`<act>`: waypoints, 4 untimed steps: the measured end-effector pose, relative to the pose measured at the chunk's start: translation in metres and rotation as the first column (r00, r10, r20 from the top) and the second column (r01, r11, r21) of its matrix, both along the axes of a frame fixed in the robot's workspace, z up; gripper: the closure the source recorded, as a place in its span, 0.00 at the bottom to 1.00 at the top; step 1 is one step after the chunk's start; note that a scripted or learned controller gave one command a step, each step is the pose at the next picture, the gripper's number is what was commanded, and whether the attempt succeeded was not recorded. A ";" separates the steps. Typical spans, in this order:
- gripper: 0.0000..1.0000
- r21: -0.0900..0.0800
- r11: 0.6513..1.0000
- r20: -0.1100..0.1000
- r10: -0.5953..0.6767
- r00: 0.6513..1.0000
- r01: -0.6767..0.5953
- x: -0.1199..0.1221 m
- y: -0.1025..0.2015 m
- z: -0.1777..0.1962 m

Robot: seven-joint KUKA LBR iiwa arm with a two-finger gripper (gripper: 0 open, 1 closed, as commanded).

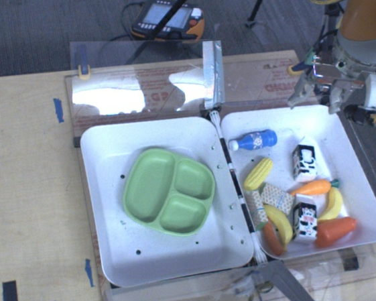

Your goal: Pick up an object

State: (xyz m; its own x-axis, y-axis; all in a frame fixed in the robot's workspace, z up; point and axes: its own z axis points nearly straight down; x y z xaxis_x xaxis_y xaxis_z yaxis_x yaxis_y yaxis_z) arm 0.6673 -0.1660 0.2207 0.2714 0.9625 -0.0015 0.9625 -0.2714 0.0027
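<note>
Toys crowd the right bin (358, 161): a blue bottle (254, 141) lies near its back edge, a corn cob (258, 173) sits by its left wall, and two small black-and-white cartons (304, 159) (306, 219), a carrot (312, 188), two bananas (278, 220) (332, 203) and a red pepper (334, 230) fill its front half. In the left bin (105, 189) a green divided plate (169, 190) rests at the centre. Over the right bin's back right corner hangs the gripper (332, 86); whether its jaws are parted or closed, I cannot tell.
</note>
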 end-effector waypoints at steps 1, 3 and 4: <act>0.00 0.001 0.970 0.000 0.243 0.970 -0.243 -0.067 0.007 -0.105; 0.00 0.000 0.968 0.001 0.252 0.968 -0.252 -0.065 0.019 -0.134; 0.00 0.002 0.905 0.000 0.426 0.905 -0.426 -0.083 0.105 -0.036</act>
